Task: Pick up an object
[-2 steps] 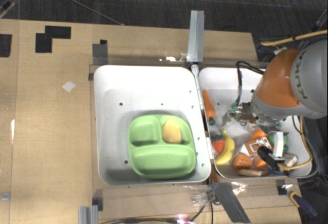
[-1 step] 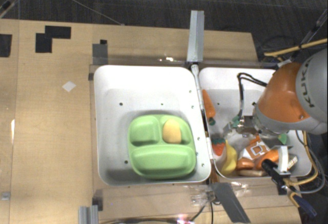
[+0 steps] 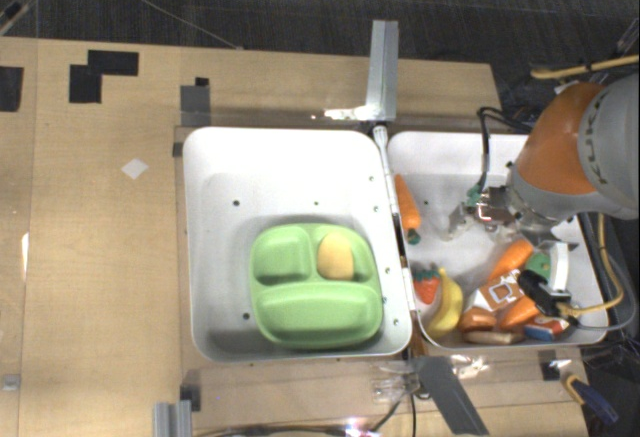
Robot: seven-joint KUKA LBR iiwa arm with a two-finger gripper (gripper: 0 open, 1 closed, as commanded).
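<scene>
The arm (image 3: pixel 585 150) comes in from the right over the right bin (image 3: pixel 440 170), and its grey body and orange band cover the bin's far right corner and part of its right wall. The gripper (image 3: pixel 487 212) sits low over the middle of that bin, but it is small and dark against cables and metal parts, so whether its fingers are wide or narrow cannot be told, and nothing can be seen held between them.

The objects to pick from lie crowded in the near half of the right bin. A banana (image 3: pixel 448 303) curves along the near left side, touching a small red piece (image 3: pixel 427 287) with a green top. An orange carrot (image 3: pixel 511 259) lies tilted just below the gripper, with a green piece (image 3: pixel 538 264) beside it. Near the front wall several items overlap: a small carton (image 3: pixel 499 293), a brown sausage-like piece (image 3: pixel 478 321) and a blue and red object (image 3: pixel 545 329); their shapes are hard to separate. A second carrot (image 3: pixel 407 205) lies along the left wall, apart from the pile.

In the left bin (image 3: pixel 250 175) rests a green divided plate (image 3: pixel 315 283), and a yellow lemon-like piece (image 3: pixel 336 255) sits in its upper right compartment.
</scene>
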